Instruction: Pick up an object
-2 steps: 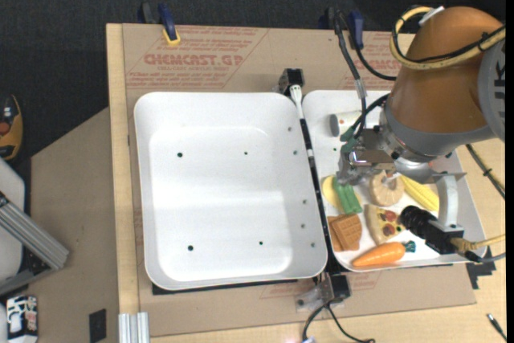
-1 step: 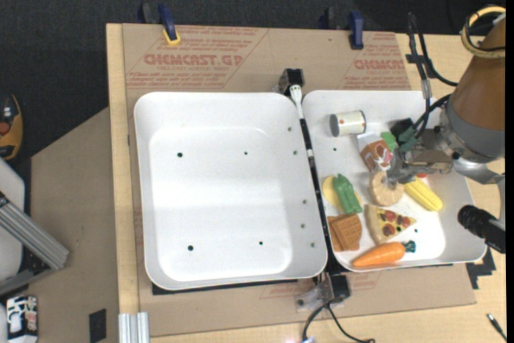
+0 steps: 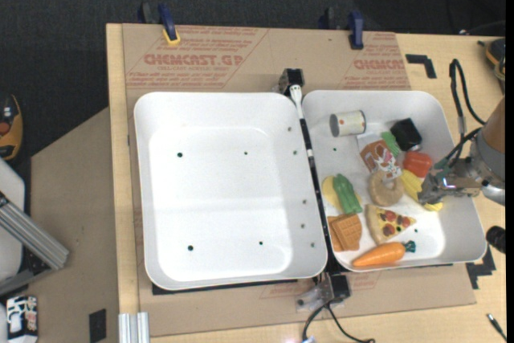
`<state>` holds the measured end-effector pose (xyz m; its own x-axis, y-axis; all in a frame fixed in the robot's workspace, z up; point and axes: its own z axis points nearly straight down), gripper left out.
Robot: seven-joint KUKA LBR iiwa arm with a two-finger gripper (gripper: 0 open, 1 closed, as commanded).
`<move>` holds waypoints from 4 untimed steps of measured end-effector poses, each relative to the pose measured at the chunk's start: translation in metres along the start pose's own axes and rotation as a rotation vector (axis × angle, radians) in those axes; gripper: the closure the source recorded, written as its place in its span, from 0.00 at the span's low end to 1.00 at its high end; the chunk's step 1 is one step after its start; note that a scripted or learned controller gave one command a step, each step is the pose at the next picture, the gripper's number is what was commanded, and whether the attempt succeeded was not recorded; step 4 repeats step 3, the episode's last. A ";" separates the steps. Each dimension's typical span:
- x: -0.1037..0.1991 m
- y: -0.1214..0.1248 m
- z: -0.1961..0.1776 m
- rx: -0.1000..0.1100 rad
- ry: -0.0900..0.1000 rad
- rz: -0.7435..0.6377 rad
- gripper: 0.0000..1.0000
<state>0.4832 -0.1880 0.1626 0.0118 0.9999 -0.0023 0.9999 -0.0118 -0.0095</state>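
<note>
Arm (image 3: 491, 161) cut off at right edge; pincer (image 3: 434, 187) blurred, finger state unreadable; yellow item (image 3: 414, 185) partly hidden beneath.

From my remote seat I counted:
- two white bins: the left bin (image 3: 152, 173) and the right bin (image 3: 458, 237)
- one carrot (image 3: 379, 255)
- one pizza slice (image 3: 389, 222)
- one waffle (image 3: 346, 231)
- one white can (image 3: 348, 123)
- one black block (image 3: 405, 133)
- two blue clamps (image 3: 168, 22) (image 3: 356, 28)
</note>
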 end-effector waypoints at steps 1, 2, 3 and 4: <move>-0.010 -0.006 -0.294 -0.031 -0.006 -0.013 1.00; 0.093 -0.003 -0.163 0.003 0.008 -0.022 1.00; -0.019 -0.007 -0.122 -0.005 0.001 -0.001 1.00; -0.019 -0.007 -0.122 -0.005 0.001 -0.001 1.00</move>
